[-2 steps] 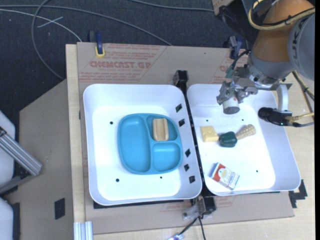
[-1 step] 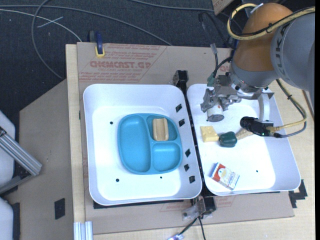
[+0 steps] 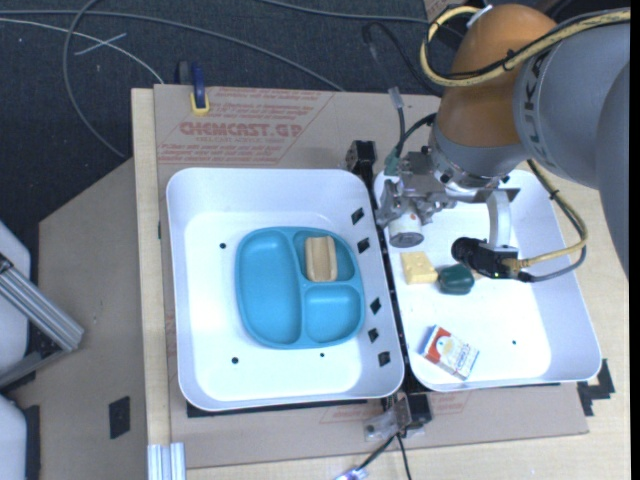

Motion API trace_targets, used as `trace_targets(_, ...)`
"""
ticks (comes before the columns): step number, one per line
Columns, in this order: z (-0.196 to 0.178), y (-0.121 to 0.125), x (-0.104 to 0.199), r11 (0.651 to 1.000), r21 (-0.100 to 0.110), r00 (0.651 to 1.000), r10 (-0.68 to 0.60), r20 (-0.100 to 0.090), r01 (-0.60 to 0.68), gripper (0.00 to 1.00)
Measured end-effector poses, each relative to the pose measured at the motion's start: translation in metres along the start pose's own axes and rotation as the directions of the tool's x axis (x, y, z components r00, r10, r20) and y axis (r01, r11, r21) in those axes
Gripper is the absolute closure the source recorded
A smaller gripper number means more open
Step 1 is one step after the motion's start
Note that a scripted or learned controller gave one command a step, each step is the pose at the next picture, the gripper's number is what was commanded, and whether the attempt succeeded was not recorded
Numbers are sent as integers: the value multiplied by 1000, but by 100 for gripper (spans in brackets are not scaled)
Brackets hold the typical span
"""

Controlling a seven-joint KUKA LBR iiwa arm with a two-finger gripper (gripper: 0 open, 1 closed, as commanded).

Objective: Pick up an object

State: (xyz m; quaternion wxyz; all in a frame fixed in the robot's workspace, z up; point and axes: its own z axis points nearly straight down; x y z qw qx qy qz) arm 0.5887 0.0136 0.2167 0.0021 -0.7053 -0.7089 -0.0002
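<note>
While the end effector (image 3: 412,211) hangs low over the right bin's (image 3: 560,353) left edge, its state impossible to tell, the approach seems underway; the yellow block (image 3: 418,267) just below needs a centred descent before closing.

We see two bins side by side on the bench (image 3: 100,268). In the left bin (image 3: 200,368) lies a divided tray (image 3: 270,298) with a small block (image 3: 320,259) in its upper right compartment. In the right bin (image 3: 560,338), a cube (image 3: 418,267) sits just left of a rounded lump (image 3: 457,280), with a small packet (image 3: 448,351) nearer us.
</note>
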Motion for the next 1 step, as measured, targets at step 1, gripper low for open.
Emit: trace_targets(1,6,-13,45,1000,2,1000,1,1,-1,100)
